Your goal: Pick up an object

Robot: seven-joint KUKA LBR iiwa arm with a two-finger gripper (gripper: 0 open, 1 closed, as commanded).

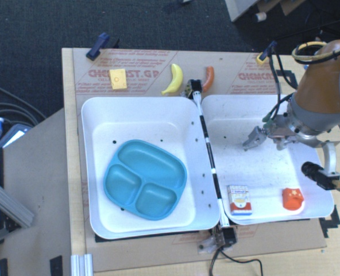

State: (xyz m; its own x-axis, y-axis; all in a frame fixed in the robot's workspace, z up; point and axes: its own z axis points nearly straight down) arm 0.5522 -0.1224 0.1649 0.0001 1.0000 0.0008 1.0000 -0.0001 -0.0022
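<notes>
Jaws (255, 139) hang spread and empty at my right bin's (227, 111) centre; small carton (239, 200) sits near its six o'clock rim, light, stiff, crushable, so I'd pinch its flat sides gently

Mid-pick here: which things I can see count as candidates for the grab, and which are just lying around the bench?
For the job:
hand, over the right bin
small carton, in the right bin
orange block, in the right bin

Lying about:
blue divided plate in the left bin
toy banana, yellow tile and orange sausage-shaped toy on the board behind the bins
</notes>
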